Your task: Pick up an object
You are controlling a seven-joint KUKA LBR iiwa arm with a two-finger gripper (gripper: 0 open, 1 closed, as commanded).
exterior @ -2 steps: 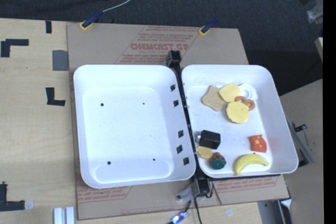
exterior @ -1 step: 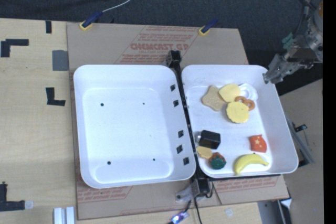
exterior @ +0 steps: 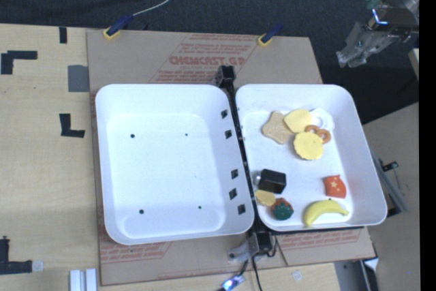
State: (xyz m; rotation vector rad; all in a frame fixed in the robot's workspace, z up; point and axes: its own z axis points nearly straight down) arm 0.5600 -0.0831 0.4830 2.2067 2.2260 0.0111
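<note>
My tool [exterior: 354,54] hangs at the upper right of the view, well apart from both bins and outside the bench's cardboard sheet [exterior: 204,58], over the dark floor. It is small and blurred here, so I cannot tell how far it is open, and I see nothing in it.

All the objects lie in the right bin [exterior: 361,146]. Near its top sit a tan bread-shaped piece [exterior: 274,127], a yellow round piece [exterior: 298,120] just beside it, a small orange ring [exterior: 317,133], and a second yellow round piece [exterior: 308,146] below, the group touching or nearly so. Along the left wall of that bin lies a black block [exterior: 272,180], with a small yellow bit [exterior: 264,197] just under it and a green ball with red spots [exterior: 282,210] beside that. A yellow banana [exterior: 325,212] lies near the bottom rim, and a red piece [exterior: 334,186] sits just above it.

The left bin [exterior: 109,146] lies alongside, the two joined by a black hinge strip [exterior: 231,140].
</note>
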